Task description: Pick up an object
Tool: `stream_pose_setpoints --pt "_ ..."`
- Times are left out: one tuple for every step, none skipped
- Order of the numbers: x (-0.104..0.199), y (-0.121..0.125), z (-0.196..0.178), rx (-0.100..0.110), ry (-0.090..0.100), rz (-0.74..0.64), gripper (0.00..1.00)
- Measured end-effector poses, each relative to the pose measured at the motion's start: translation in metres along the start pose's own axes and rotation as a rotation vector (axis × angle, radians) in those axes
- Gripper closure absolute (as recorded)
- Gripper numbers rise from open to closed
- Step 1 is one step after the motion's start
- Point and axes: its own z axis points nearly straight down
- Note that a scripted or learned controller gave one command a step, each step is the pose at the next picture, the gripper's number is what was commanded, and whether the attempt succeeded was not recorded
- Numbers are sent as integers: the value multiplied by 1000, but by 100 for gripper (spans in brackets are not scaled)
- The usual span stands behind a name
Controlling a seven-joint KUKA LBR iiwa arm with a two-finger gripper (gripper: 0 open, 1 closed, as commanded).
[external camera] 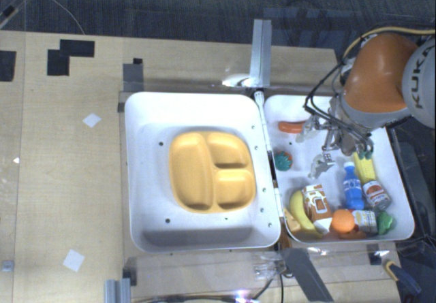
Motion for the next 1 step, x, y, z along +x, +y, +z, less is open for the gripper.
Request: stream_pose_setpoints --pt "-45 -48 30 0 13 124 0"
